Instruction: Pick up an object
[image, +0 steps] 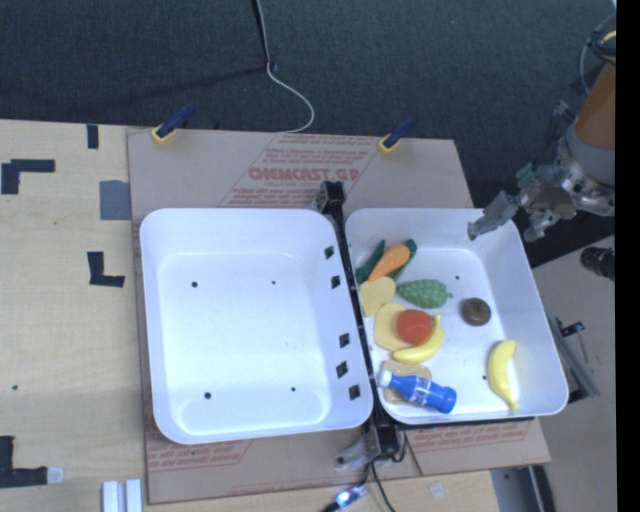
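Blue bottle (420, 391), front edge of right bin (535, 300): small, rigid, light, likely slick; grip across the body. Banana (503, 372), front right corner: yellow, curved, firm; grip mid-length. Brown ball (475, 311), mid-bin: may roll. Gripper (507, 214), above the bin's far right corner: fingers spread, holding nothing.

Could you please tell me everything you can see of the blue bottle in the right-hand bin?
The blue bottle is small and looks like plastic, with a blue body and a white cap at its left end. It lies on its side, tilted slightly so the cap sits a little higher in the view. It rests near the front edge of the right bin, toward the front left corner, partly on top of a pale round item. A yellow banana curves just behind it. The gripper is far off, over the bin's back rim.
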